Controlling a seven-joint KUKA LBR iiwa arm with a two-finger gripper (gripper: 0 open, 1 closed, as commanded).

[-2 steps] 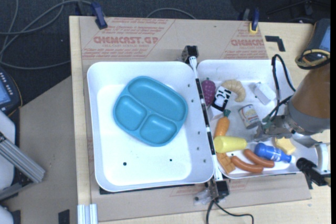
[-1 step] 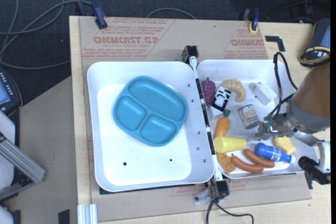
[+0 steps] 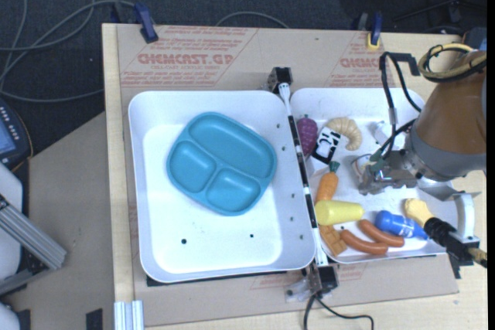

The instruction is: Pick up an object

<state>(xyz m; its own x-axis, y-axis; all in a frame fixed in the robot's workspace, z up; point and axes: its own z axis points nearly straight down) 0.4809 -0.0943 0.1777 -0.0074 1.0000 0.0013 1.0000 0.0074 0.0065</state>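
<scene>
Hovering low in the right bin (image 3: 402, 98), my hand (image 3: 373, 175) is sitting among the toy food, but I cannot tell how it is set; nothing is visibly held. I am judging the carrot (image 3: 327, 187) and corn (image 3: 337, 212) just beside it the likeliest targets, lying loose and apart enough to reach. Sausages (image 3: 370, 238), croissant (image 3: 346, 131) and a blue bottle (image 3: 397, 224) are crowding around. A blue tray (image 3: 222, 162) is lying in the left bin (image 3: 155, 243) on the counter (image 3: 193, 58).
</scene>
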